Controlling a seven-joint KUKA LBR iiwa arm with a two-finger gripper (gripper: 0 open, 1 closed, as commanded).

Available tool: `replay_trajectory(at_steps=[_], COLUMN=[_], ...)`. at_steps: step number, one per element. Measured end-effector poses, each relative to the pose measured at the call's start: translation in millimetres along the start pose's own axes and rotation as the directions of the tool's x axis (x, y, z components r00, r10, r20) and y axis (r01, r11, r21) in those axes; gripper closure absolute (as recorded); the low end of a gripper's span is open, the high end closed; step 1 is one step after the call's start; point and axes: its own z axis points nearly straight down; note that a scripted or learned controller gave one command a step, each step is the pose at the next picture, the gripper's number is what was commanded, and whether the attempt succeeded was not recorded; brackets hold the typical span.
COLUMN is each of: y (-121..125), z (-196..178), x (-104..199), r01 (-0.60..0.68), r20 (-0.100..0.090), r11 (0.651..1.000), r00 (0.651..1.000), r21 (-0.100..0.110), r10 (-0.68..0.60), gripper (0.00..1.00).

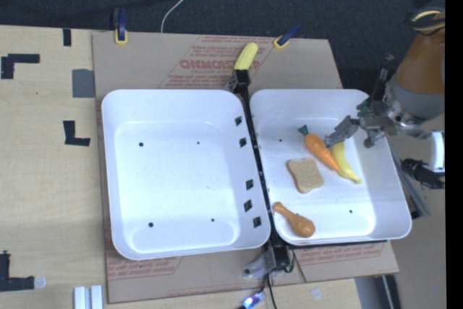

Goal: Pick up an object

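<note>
Right bin (376,228), toward its far right corner: the carrot (319,151) and banana (344,163) lie touching, directly under the gripper (338,135). We cannot tell the state of its fingers. We judge both toys light, rigid, smooth and apt to slip; we would grasp the carrot across its thicker middle, clear of the bread slice (306,175).

1. Cardboard sheet (210,61) is lying flat on the wooden table (43,177), with red print along its 12 o'clock edge.
2. Yellow clamp (245,56) bites that edge at 12 o'clock, and two smaller blue-and-yellow clips (119,27) are pinned at 11 and 1.
3. Black tape marks (19,65) dot the table out at 9 o'clock.
4. Thin white cable (177,2) runs up the dark floor at 12.
</note>
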Motion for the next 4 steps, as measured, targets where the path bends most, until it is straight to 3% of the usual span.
replay_trajectory(at_steps=[1, 2, 3, 4], y=[-10, 37, 15, 18], z=[108, -16, 104, 88], x=[-28, -27, -26, -26], r01=[-0.002, 0.003, 0.000, 0.001], r20=[0.001, 0.006, -0.001, 0.001], r11=[1.000, 1.000, 1.000, 1.000], r00=[1.000, 1.000, 1.000, 1.000], r21=[0.001, -0.016, 0.005, -0.001], r10=[0.002, -0.003, 0.000, -0.001], gripper=[0.00, 0.00, 0.00, 1.00])
